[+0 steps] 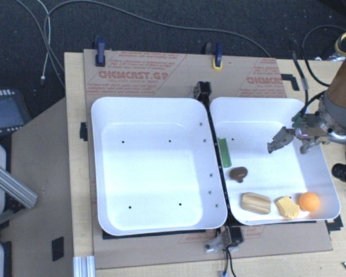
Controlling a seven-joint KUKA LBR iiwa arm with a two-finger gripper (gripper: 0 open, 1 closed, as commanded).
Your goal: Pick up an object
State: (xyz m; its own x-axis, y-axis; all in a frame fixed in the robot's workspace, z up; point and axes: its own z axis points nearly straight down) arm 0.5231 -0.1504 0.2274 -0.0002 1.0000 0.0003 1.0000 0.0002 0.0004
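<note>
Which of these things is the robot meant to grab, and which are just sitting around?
For the job:
pincer
green strip
brown lump
tan block
yellow piece
orange ball
right bin

Just lying about:
left bin
blue clamps
cables

Pincer (pixel 290 143), seemingly open, over right bin (pixel 259 111).

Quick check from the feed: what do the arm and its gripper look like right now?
The arm is grey with a brownish-orange band above the wrist. Black cables run along it. The gripper is grey metal with two dark fingers and a teal-green spot near its base.
</note>
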